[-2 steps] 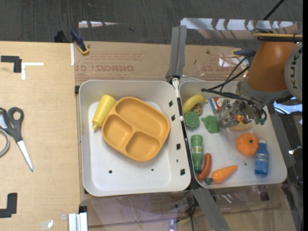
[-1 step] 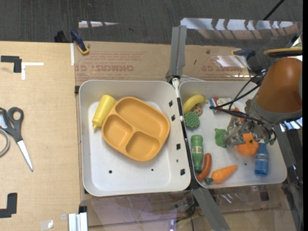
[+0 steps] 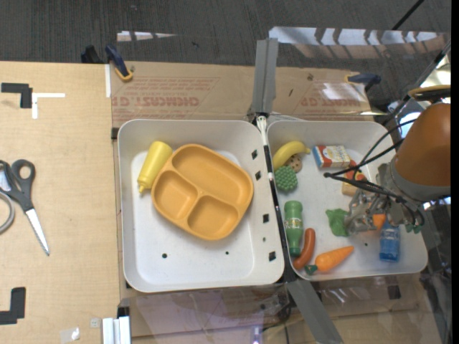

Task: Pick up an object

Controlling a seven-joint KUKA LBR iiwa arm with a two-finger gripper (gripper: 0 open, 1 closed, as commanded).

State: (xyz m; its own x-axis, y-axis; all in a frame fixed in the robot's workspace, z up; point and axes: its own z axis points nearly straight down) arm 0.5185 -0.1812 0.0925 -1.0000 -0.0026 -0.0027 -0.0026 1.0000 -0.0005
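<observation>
Right bin (image 3: 401, 267), contents: green toy (image 3: 337, 221) near the middle, just beside the gripper (image 3: 367, 217) at the right wall; carrot (image 3: 333, 259) and red sausage (image 3: 306, 246) along the front edge; green bottle (image 3: 292, 226) by the left wall; green ball (image 3: 286, 179) and banana (image 3: 288, 152) in the back left corner; small red-and-white box (image 3: 332, 155) at the back edge; blue item (image 3: 389, 244) in the front right corner.
Gripper: low over the bin's right side under the orange band (image 3: 428, 147); whether the fingers are parted or closed cannot be told, nor whether they have anything.
Left bin (image 3: 193, 274), contents: orange divided plate (image 3: 203, 190) at the middle; yellow bottle (image 3: 153, 165) touching its left rim.
Worktop (image 3: 57, 192), left edge: scissors (image 3: 27, 202).
</observation>
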